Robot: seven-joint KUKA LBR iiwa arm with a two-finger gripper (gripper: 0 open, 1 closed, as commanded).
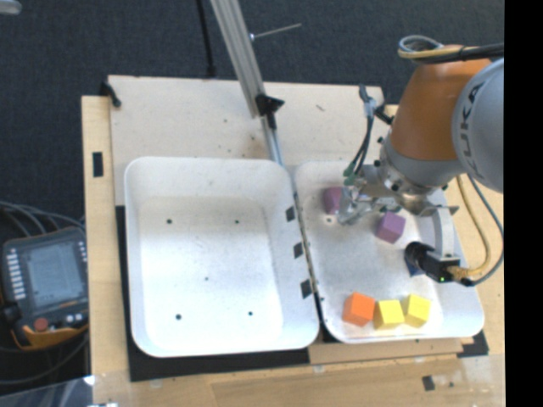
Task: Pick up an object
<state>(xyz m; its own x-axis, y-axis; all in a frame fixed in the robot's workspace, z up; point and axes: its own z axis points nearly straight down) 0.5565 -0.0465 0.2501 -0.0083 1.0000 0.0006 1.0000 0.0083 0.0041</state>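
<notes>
Camera view has the hand (350,213) low in the right bin (475,312), can't tell its grip state. Nearest block: purple one (332,198) just left, touching or nearly.

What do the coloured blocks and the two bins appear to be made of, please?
The orange block, yellow blocks and purple blocks look like matte foam or painted wood, with flat colour and no glare; it is hard to tell which. The bins look like thin moulded white plastic, with rounded corners and a soft sheen.
</notes>
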